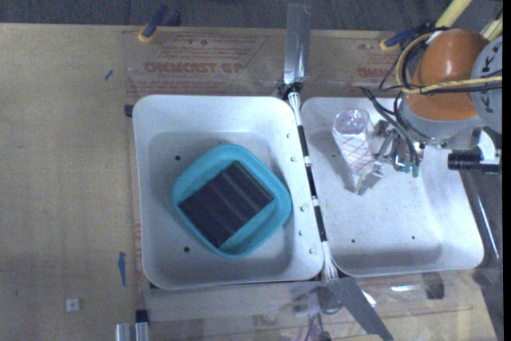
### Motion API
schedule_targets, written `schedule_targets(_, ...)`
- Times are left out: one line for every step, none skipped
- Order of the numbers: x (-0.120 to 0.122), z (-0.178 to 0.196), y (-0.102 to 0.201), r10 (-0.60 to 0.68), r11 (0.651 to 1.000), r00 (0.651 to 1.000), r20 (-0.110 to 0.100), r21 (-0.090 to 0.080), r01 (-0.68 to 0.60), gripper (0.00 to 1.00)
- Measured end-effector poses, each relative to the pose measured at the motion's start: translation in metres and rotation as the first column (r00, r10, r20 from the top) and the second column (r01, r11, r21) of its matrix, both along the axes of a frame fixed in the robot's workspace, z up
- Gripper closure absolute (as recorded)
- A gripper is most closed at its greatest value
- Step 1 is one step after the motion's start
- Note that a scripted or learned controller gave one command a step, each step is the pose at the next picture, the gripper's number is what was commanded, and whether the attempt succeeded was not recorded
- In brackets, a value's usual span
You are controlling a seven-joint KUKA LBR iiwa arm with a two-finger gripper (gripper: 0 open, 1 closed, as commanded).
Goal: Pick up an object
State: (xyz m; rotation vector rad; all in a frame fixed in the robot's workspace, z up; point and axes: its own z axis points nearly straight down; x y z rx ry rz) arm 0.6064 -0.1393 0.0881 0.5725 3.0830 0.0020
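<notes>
Overhead view of the bench with both bins. The two-finger gripper (389, 152) hangs over the right white shallow bin (415, 239), beneath the arm's orange wrist band (447, 72). Just to the gripper's left, and seemingly touching its tip, lies a clear plastic cup with a red-patterned wall (357, 149), tipped on its side, its round mouth toward the far rim and its base toward the near one. Whether the end effector is released, clenched or grasping the cup cannot be told: cables and the cup's transparency obscure the tips. Well to the gripper's left, in the left white shallow bin (160, 140), rests a turquoise rounded-square plastic container holding a dark ribbed insert (230, 199).

Risks, as judged: the cup is light, smooth and free to roll, so a one-sided contact would likely push it away rather than seat it. A closure across the thin wall may crush or squirt it out. A pinch near one end could let it swing and drop on lifting.
</notes>
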Motion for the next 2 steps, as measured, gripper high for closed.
schedule_targets(0.052,0.098,0.062,-0.146,0.989,0.989,-0.001,0.0,0.146,1.0)
schedule_targets(0.048,0.007,0.038,-0.108,0.994,0.994,-0.011,-0.001,0.108,1.0)
